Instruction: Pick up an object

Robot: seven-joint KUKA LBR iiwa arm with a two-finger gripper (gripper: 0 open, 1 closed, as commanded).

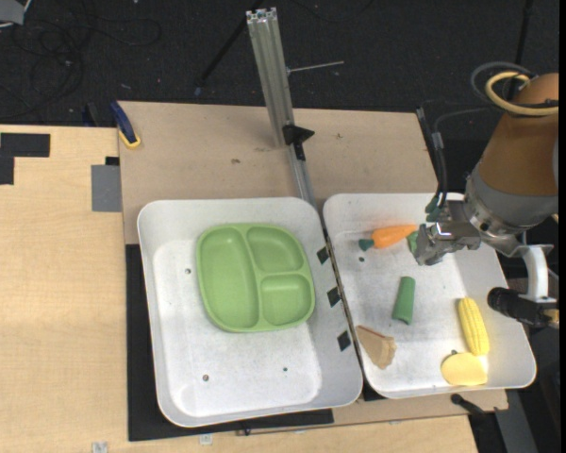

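Carrot (393, 237) is the toy we take as the target, since it lies in the right bin (509, 371) with its orange end touching or just beside the gripper (424, 246). Its green stem end points away from the gripper, toward the left bin (170, 385).

We see the gripper low over the bin floor at the carrot's thick end, the arm (519, 154) coming in above it. We cannot tell whether the fingers are spread or pressed together; they are dark, small and partly hidden under the wrist. We also cannot say the carrot sits between them, so we do not count it as held.

Placed this way, the gripper looks set to take the carrot by its wide end, which gives more to pinch than the thin stem.

Other toys lie further from the carrot, toward the near edge of the same bin: a green cylinder (404, 300) closest, then a tan wedge (378, 347), a corn cob (473, 325) and a yellow piece (465, 369). They are well apart, so we judge little risk of bumping them. A green divided plate (255, 276) rests in the left bin, across the divide from the carrot.
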